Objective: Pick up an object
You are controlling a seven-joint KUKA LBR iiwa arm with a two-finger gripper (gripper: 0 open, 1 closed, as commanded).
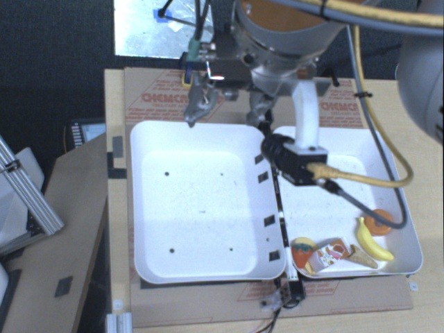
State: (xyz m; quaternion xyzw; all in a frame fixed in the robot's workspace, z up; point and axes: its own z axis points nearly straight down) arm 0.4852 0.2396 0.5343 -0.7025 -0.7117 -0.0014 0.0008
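- Grey two-finger gripper [227, 111] is held above the left white plastic bin's [149, 186] far rim; finger state cannot be told.
- Yellow curved banana [373, 240] and neighbouring items are crowded into the right white bin's [409, 255] near corner; a wall collision or slipped grasp is judged likely.

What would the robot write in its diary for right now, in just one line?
gripper: above far rim of left bin, holding nothing | banana, orange, tomato: near corner of right bin | pick: not yet done

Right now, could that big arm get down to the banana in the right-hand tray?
Probably yes. The banana lies uncovered on top, near the front corner of the right bin, with only small toys beside it. The gripper sits high over the far rim of the left bin, so it must first cross over.
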